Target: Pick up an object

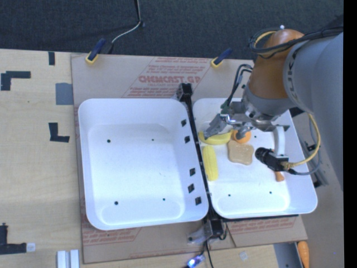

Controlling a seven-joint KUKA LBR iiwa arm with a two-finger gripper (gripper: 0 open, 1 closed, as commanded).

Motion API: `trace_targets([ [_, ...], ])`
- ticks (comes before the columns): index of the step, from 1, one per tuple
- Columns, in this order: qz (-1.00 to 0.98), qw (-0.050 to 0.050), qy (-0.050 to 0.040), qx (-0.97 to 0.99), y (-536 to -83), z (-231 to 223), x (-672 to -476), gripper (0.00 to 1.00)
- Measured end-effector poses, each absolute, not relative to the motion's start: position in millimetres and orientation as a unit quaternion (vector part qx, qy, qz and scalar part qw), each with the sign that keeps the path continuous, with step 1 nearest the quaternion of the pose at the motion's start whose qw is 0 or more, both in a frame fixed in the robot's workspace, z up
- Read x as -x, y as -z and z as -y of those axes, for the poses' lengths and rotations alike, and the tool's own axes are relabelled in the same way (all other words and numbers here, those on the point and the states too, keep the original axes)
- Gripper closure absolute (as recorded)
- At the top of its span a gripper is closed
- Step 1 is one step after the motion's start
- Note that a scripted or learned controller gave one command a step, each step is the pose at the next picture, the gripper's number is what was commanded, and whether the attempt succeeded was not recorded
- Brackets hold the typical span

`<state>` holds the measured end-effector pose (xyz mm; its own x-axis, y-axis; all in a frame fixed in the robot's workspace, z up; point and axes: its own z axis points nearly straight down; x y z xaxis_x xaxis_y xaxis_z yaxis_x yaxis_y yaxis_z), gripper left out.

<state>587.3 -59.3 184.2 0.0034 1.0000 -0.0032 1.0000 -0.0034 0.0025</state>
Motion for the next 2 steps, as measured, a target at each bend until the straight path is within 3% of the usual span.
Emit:
trace_targets([
  [1,-0.709,-0.002,0.0013,-0.706,-183.8,8.0,-547.2,0.00],
  [2,-0.707,-0.001,0.0009,-0.707,-183.8,10.3,-548.6,0.00],
])
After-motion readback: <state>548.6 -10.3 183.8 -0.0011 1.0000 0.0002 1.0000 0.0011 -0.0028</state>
